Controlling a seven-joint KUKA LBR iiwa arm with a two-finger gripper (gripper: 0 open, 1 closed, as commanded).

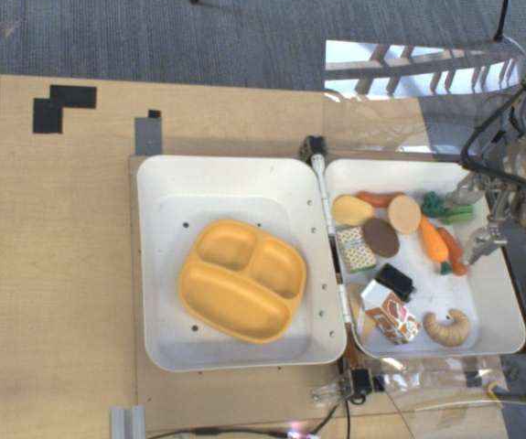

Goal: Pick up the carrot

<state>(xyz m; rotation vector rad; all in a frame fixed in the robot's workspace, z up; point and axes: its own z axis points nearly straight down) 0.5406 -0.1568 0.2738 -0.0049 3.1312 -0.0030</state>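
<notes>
- Camera view: the claw [484, 219] hangs over the right bin's [500, 314] far right side, just right of the carrot [435, 240], probably lining up for a grasp.
- Whether it is spread or pressed together, I cannot tell.
- Left of the claw, the carrot lies flat, not gripped.
- A green toy [447, 208] near its top and a small orange-red piece [459, 267] at its lower end may hinder; the croissant [448, 326] lies well apart.

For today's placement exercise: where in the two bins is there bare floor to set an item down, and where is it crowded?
Free: the left bin floor around the yellow divided plate, widest along its top edge, and the right bin's lower right corner beyond the croissant. Crowded: the right bin's left and middle, around the carrot by the gripper.
</notes>
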